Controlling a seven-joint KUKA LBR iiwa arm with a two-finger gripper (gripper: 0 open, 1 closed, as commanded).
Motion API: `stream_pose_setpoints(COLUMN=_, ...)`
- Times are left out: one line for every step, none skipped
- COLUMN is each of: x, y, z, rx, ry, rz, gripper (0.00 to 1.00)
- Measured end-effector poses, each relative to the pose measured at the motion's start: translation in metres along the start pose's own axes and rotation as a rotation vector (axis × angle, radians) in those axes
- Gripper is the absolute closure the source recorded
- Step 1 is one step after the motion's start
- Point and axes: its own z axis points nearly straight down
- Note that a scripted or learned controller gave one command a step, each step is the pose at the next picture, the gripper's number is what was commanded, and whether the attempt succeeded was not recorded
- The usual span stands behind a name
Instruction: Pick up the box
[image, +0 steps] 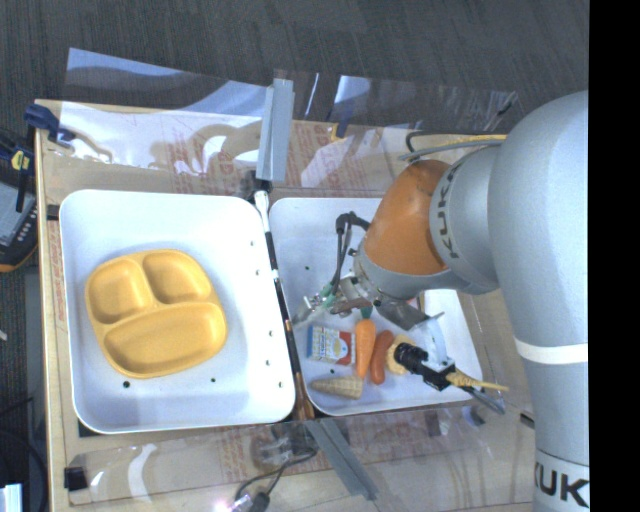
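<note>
You are seeing the box (331, 345) lying unlifted in the right bin (300, 240); the gripper (338, 297) is hovering just above it, finger state seemingly unreadable.

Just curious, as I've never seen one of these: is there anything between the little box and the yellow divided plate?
In the camera view, the box and plate sit in separate bins; only bare white floor and the bins' adjoining walls lie between.
</note>
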Motion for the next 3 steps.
stream_pose_setpoints(x=0.004, y=-0.057, z=0.013, rx=0.004, ry=0.011, rz=-0.041, gripper=0.0)
stream_pose_setpoints(x=0.004, y=-0.056, z=0.003, rx=0.005, ry=0.01, rz=-0.048, gripper=1.0)
stream_pose_setpoints(x=0.057, y=-0.047, z=-0.138, rx=-0.001, ry=0.008, rz=-0.079, gripper=1.0)
